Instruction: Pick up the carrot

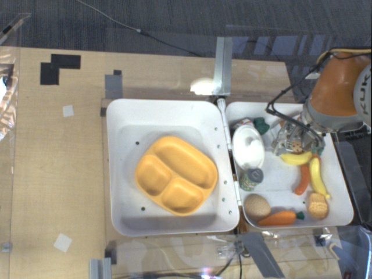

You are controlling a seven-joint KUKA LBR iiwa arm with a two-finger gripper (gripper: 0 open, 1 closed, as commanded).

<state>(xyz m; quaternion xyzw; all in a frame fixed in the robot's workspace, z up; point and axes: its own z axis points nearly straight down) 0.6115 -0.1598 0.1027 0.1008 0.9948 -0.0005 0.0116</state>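
The carrot (278, 218), orange with a small green stub at its right end, lies flat along the near wall of the right bin (343, 214). My gripper (292, 139) hangs over the upper middle of that bin, just above a yellow banana (295, 158). It is well behind the carrot and apart from it. Cables and the wrist body blur the gripper's tip.
In the right bin lie a white cup (248, 146), a small can (251, 178), a tan egg-shaped piece (256, 204) touching the carrot's left end, a slim red-orange piece (302, 180), a second banana (317, 176) and a bready lump (317, 205). A yellow divided plate (175, 174) lies in the left bin (125, 214).
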